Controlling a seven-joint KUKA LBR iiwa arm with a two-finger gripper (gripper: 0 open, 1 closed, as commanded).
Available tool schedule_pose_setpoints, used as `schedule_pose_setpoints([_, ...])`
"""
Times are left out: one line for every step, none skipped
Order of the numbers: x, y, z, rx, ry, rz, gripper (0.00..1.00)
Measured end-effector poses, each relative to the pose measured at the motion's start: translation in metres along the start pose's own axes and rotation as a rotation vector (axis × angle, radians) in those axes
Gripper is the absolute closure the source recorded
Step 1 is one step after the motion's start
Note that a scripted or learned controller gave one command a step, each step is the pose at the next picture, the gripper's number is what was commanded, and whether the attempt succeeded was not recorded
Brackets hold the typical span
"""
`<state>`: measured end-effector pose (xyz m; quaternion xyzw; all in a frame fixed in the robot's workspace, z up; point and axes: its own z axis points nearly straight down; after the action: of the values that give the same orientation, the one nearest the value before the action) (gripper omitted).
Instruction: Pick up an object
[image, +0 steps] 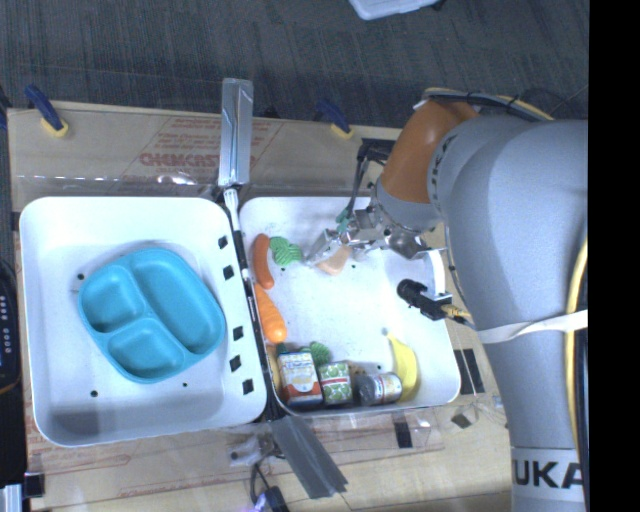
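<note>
Grey arm (510, 260), wrist bent leftward, low.

**What I cannot make out from above**

My own forearm (520, 280) covers the right rim of the right bin (330, 290) and the bench beyond it. My gripper (345, 240) is small and blurred; something pale orange sits at its tip, and I cannot tell whether it is held or merely lying there. The labels on the small carton (298, 378), the green box (335, 382) and the can (380, 386) are too small to read. A white thing (392, 7) is cut off by the top edge.
</note>
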<state>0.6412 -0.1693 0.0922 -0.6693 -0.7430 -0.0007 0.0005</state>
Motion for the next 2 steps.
schedule_pose_setpoints([-0.001, -0.001, -0.01, 0.005, -0.001, -0.005, 1.0])
schedule_pose_setpoints([0.049, 0.023, -0.089, -0.005, -0.002, 0.088, 1.0])
